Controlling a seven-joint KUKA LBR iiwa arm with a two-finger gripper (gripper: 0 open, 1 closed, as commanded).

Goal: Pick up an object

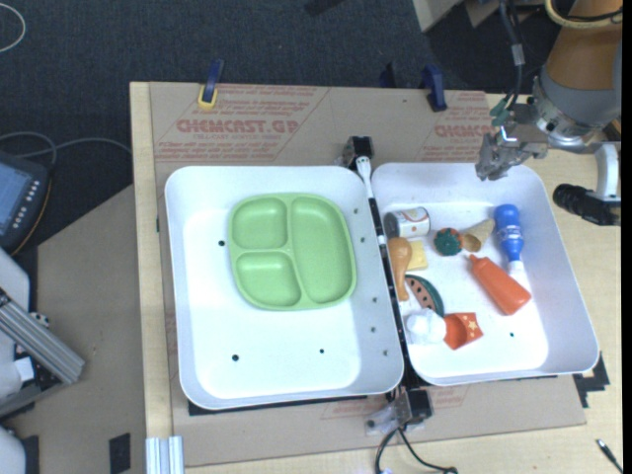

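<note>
The blue bottle (508,231) lies in the upper right part of the right bin (553,349), with its white neck pointing toward the lower edge of the frame, and I judge it is the thing closest under me. Just below it is the orange bottle (499,283), lying at a slant; the two are very near at their ends, maybe touching, I cannot tell. To the left of the blue one I see a small tan piece (478,233) and a dark green round thing (448,241), then a white and red cylinder (412,221) near the wall between the bins.

My gripper (493,166) hangs above the upper rim of the right bin, in the upper right of the frame, and nothing is between my fingers. Whether they stand apart or together I cannot tell; they are small and dark against the rim.

To do this step well, I think I should move a little down-frame and right, then descend over the middle of the blue body, with the fingers across its short width, not along its length. The bottle looks round and smooth, so it may roll or slip if I close off-centre. I should also stay away from the orange bottle, so that I do not push both.

The left bin (197,354) holds a green divided tray (293,252), well apart from my work.
</note>
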